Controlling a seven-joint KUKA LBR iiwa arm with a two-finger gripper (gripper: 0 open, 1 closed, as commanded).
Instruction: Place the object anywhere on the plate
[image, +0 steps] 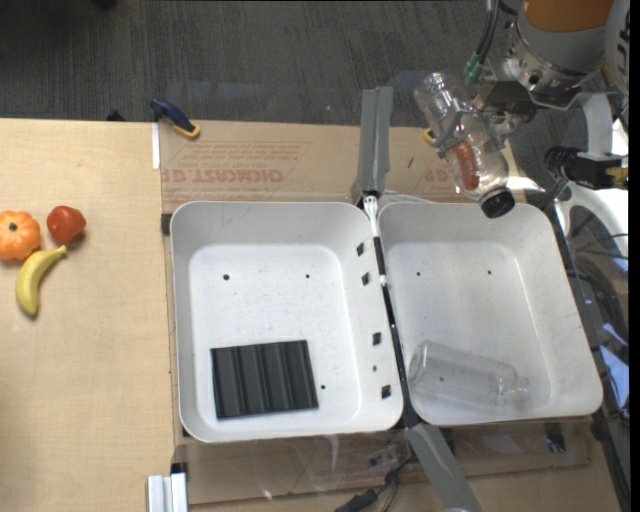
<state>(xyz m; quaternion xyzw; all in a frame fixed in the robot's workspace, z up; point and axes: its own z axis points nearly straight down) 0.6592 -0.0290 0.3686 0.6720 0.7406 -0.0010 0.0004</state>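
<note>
A dark ribbed rectangular plate (264, 377) lies flat in the near part of the left bin (182, 300). My gripper (478, 118) is high at the back right, over the far rim of the right bin (566, 290). It is shut on a clear plastic bottle (470, 160) with something reddish inside. The bottle tilts with its black cap (497, 204) pointing down toward the bin's far edge. A second clear bottle (465, 380) lies on its side near the front of the right bin.
On the wooden bench at far left sit an orange (15, 236), a red fruit (66, 224) and a banana (35, 281). A blue and yellow clamp (176, 117) lies behind the left bin. A grey divider (375, 140) runs between the bins.
</note>
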